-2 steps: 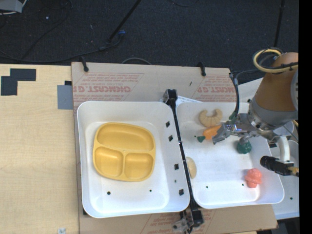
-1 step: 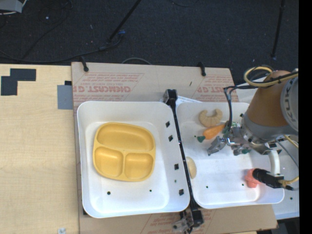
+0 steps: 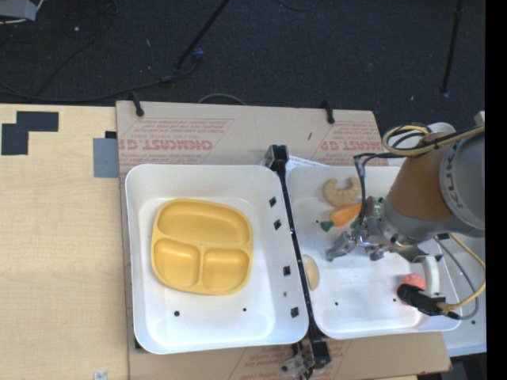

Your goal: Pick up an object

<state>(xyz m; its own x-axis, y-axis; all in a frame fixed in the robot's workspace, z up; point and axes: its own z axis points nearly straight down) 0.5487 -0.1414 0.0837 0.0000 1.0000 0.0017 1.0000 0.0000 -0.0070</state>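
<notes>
- Nearest the camera, at the bottom edge, a strip of cardboard point(image 3: 261, 362) pokes out from under the bins, with red print on it too small to read.
- Just above it the right bin point(image 3: 372, 315) holds the arm's work; every place below is given from this bin.
- At its near right corner lies a small pink piece point(image 3: 413, 280), with a black part of the arm's hardware just beside it.
- At its left wall, near the divider between the bins, sits a pale tan round thing point(image 3: 310, 273), partly hidden by the rim.
- Left of it, the left bin point(image 3: 150, 188) holds a yellow three-compartment plate point(image 3: 203, 245).
- Over its middle, the gripper point(image 3: 348, 244) points left; its metal fingers look slightly spread with nothing between them.
- An orange carrot-like piece point(image 3: 345, 214) lies just beyond the gripper, close to its tip but apart.
- A tan curved piece point(image 3: 341, 190) lies farther back, near the far wall.
- The grey arm point(image 3: 463, 184) with its orange band point(image 3: 416, 188) hangs over its right side.
- Beyond its far wall, the cardboard carries red mirrored lettering, roughly "CHEMCRAZT, G P".
</notes>
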